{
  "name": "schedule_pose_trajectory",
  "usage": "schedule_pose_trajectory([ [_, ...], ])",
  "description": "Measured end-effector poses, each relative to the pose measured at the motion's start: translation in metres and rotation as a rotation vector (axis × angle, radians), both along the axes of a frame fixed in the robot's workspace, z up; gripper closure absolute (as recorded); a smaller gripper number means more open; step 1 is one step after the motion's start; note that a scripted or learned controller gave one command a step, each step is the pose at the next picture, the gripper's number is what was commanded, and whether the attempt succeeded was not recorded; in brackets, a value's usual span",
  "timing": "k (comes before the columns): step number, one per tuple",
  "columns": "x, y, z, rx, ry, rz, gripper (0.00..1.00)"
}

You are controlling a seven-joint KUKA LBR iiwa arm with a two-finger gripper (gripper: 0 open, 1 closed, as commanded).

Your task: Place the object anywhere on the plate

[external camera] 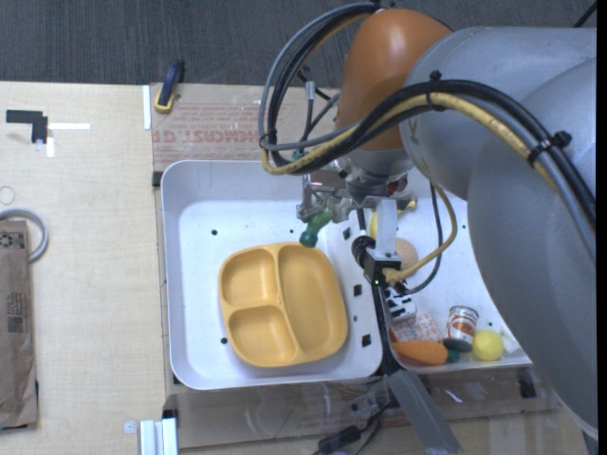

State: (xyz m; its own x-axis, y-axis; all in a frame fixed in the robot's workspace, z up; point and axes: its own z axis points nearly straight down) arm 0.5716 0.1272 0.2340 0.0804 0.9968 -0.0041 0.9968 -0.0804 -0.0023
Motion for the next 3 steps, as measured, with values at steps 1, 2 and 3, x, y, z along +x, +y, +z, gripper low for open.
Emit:
schedule_pose_trajectory([
  [1, 0.015, -0.039, 0.014, 0.0, 0.0, -0.005, 1.0],
  [2, -0.033, -0.01, -0.014, 0.001, 0.003, 0.152, 1.0],
  [3, -0.033, -0.01, -0.014, 0.001, 0.003, 0.152, 0.0],
])
